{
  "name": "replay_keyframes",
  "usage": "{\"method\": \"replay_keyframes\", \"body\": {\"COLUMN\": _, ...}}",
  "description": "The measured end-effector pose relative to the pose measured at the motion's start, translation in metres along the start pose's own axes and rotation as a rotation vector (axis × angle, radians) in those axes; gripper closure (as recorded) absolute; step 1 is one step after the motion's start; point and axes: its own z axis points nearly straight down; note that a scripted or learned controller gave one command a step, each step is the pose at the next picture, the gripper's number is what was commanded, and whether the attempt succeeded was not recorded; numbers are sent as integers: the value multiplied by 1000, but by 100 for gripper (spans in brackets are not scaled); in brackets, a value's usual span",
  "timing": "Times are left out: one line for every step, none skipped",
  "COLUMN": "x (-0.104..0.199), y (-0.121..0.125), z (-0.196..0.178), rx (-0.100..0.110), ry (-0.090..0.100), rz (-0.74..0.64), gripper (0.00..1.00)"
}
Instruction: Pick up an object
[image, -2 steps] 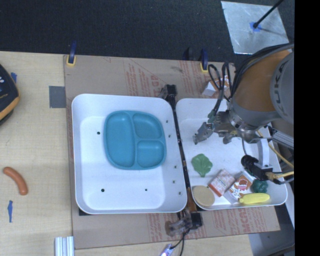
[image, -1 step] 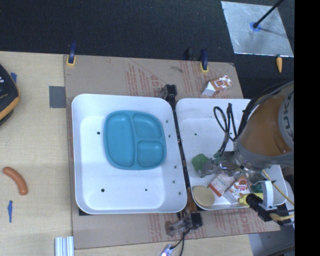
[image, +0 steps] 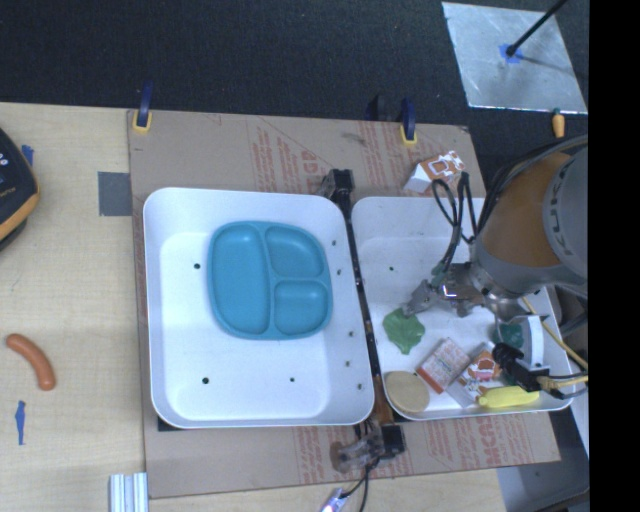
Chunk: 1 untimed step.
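Camera view shows our hand (image: 432, 297), fingers spread and holding nothing, just above the crumpled green soft piece (image: 404, 331) in the right white bin (image: 400, 225); we judge it light, squashy, best pinched mid-body.

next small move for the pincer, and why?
Probably lower a little onto the green piece in the right bin. The pincer sits just above that piece, with nothing visibly between its fingers, and the packets lie further off.
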Motion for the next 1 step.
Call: {"method": "replay_keyframes", "body": {"x": 88, "y": 80, "z": -101, "rx": -2, "ry": 1, "rz": -1, "gripper": 0}}
